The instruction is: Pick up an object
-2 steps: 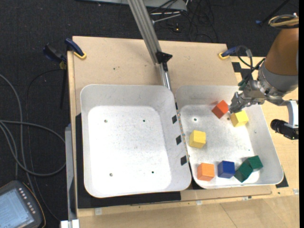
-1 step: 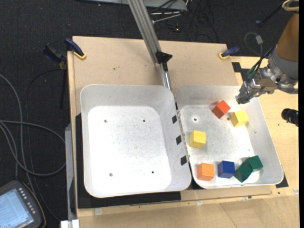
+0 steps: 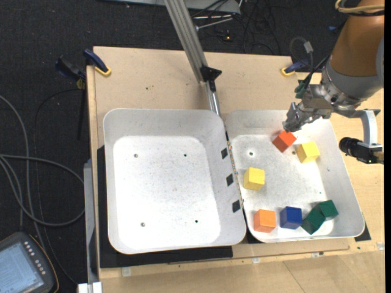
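**Over the red-orange block, upper part of the right bin**

My gripper (image 3: 293, 122) hangs at the upper right of the frame, over the far side of the right bin (image 3: 342, 182). Whether my jaws are apart or together I cannot tell; they are dark and bunched against the bin wall from this angle.

Nearest thing: a red-orange block (image 3: 283, 141), lying just below and a touch left of my tip in the picture, tilted so its corner points down-frame. It looks close under me, maybe touching, but nothing shows between my jaws, so I count nothing as held.

Neighbours: a yellow block (image 3: 307, 152) just right of the red-orange one, close enough to crowd a descent. Another yellow block (image 3: 254, 179) sits lower, nearer the bin's left edge. Along the bottom of the bin: an orange block (image 3: 264, 220), a blue block (image 3: 291, 217), two green blocks (image 3: 320, 216) touching.

Left bin (image 3: 122, 163): bare speckled floor.

Judgement: target lies down-left of me; a short drop that way, with jaws turned to its tilted faces.
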`<state>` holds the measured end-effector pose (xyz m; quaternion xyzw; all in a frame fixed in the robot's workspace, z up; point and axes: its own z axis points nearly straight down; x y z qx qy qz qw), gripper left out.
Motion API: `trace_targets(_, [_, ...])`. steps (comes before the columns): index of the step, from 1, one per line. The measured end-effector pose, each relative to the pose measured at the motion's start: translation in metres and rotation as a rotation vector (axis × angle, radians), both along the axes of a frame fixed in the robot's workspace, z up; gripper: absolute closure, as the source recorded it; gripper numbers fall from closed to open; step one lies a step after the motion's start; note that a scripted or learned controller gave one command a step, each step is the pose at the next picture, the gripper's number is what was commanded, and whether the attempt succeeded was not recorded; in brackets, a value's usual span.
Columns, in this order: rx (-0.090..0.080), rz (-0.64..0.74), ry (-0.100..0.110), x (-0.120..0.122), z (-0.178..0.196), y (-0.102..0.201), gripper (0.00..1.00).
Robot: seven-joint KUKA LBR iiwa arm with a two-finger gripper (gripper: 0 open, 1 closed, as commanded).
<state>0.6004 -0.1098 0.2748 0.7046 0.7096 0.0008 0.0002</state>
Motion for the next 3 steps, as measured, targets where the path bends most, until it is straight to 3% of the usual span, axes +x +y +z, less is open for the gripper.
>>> trace_targets(3, [0.0, -0.001, 0.003, 0.015, -0.037, 0.153, 1.0])
